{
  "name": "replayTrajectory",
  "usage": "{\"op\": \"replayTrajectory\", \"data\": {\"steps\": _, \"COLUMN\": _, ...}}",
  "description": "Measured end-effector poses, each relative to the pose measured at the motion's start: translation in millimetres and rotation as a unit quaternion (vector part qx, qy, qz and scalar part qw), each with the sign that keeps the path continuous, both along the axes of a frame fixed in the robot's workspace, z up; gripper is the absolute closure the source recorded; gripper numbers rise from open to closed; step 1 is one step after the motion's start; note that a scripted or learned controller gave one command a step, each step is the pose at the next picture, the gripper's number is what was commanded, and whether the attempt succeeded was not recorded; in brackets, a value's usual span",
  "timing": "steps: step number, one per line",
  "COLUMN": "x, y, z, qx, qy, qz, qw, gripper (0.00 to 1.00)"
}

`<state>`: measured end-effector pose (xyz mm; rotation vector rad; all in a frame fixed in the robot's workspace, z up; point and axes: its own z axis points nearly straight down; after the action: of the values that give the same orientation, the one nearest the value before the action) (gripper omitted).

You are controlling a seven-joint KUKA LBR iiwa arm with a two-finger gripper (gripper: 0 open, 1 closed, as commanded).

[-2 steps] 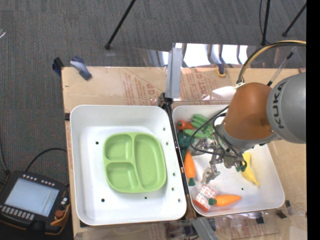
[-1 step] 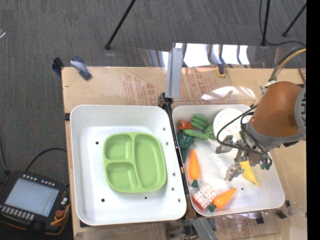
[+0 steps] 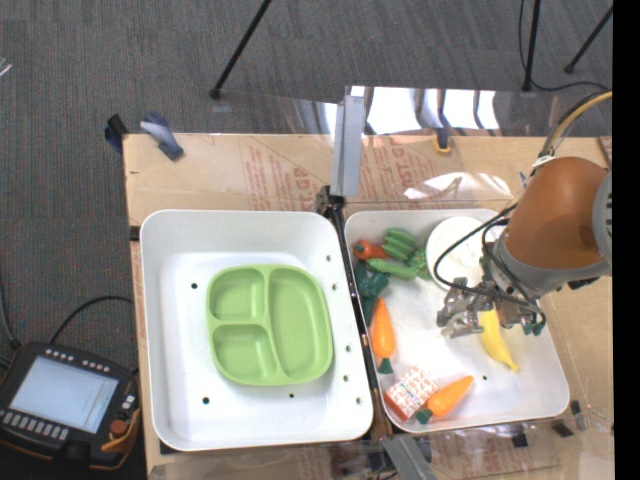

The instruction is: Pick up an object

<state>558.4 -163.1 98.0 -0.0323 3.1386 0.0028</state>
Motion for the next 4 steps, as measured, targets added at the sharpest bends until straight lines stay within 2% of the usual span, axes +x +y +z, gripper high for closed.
{"op": "replayTrajectory", "data": {"steps": 1, "x": 86.4, "y": -1.0, "z": -6.1, "qx": -0.0014, "qy": 0.002, "qz": -0.043, "qw": 0.9991, "gripper": 1.0}}
{"op": "replayTrajectory", "data": {"steps": 2, "x": 83.6, "y": -0.7, "z": -6.2, "qx": -0.0006, "qy": 0.01, "qz": -0.043, "qw": 0.999, "gripper": 0.0}}
{"op": "replayTrajectory", "data": {"steps": 3, "x": 1.0, "y": -46.3, "z": -3.4, "qx": -0.0008, "qy": 0.001, "qz": -0.084, "qw": 0.9965, "gripper": 0.0}}
{"op": "replayTrajectory", "data": {"steps": 4, "x": -26.0, "y": -45.6, "z": -10.9, "qx": 0.0003, "qy": 0.002, "qz": -0.16, "qw": 0.9872, "gripper": 0.0}}
